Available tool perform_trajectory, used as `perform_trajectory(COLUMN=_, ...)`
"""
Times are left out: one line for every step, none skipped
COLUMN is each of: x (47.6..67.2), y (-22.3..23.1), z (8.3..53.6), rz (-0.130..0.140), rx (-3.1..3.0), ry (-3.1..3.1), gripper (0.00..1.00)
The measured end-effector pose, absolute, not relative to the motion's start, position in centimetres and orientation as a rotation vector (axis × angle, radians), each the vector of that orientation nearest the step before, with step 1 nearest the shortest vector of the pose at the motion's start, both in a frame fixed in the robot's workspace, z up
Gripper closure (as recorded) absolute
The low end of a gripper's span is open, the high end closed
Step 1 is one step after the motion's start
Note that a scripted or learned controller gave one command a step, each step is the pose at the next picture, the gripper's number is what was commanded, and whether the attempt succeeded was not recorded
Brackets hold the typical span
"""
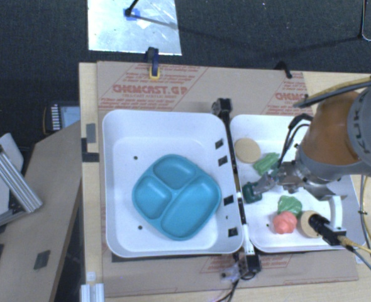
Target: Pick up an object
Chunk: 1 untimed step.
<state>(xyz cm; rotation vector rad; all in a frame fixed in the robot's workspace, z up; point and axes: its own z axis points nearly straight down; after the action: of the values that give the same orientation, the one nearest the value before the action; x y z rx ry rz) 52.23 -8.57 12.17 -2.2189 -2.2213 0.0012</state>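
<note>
The two-finger gripper is seen low in the right white bin; whether anything is gripped cannot be told (tips too dark); a green leafy toy lies just beyond, a pink round toy nearby; squaring over one piece is advised before closing.

Robotics lab. Evidence: industrial arm over worktop, two white bins, clamped cardboard sheeting, aluminium framing, dark carpet, loose cabling.

Five small objects are lying in the right bin: a tan disc toward its back-left corner, a green piece just beside it, another green piece, a pink lump and a tan round along its front edge.
</note>
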Motion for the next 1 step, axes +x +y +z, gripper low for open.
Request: perform_trajectory(x=52.34, y=-8.60, z=13.41, rz=-0.003, rx=-2.221, ry=-2.224, gripper=1.00)
